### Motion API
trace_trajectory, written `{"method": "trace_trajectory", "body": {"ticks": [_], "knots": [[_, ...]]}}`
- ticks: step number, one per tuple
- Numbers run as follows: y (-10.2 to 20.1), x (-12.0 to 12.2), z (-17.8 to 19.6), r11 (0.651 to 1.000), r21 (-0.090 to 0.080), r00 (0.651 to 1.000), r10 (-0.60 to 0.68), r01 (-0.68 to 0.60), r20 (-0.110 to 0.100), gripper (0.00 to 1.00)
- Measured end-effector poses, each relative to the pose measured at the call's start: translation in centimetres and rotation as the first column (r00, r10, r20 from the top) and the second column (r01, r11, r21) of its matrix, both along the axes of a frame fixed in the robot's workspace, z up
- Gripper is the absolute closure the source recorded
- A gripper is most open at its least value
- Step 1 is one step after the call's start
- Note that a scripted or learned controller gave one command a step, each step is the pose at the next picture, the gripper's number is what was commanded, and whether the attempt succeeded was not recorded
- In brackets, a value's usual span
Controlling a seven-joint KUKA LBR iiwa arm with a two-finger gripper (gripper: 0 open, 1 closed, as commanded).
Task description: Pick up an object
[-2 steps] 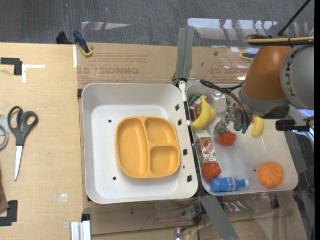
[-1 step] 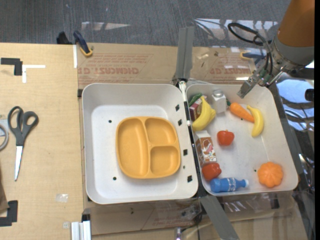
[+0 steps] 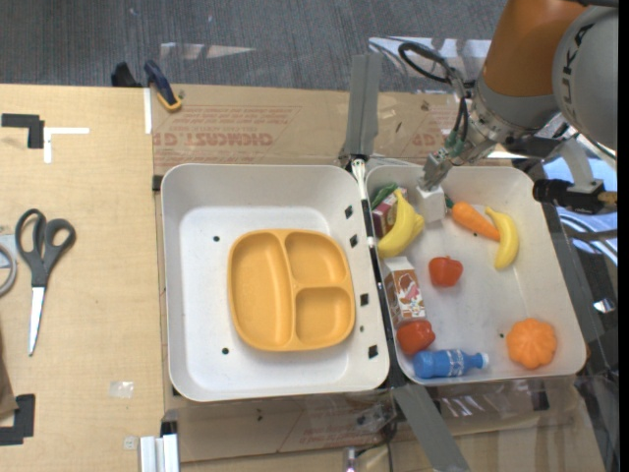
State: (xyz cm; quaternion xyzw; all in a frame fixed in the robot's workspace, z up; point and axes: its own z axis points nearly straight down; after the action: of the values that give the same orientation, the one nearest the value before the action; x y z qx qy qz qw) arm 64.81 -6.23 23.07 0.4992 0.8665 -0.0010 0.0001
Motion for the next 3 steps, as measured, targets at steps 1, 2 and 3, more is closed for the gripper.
{"method": "trace_trajectory", "body": {"ticks": [1,2,3], "knots": [[-5.2,-0.8,-12.5,0.955,0.0,0.955,0.295,-0.295,0.003,1.0],[-3.5,-2.7,-13.9,0.991,0.001,0.991,0.137,-0.137,0.001,1.0],[-15.5,-2.0,-13.6,0.947,-0.004,0.947,0.322,-0.322,0.006,1.0]]}}
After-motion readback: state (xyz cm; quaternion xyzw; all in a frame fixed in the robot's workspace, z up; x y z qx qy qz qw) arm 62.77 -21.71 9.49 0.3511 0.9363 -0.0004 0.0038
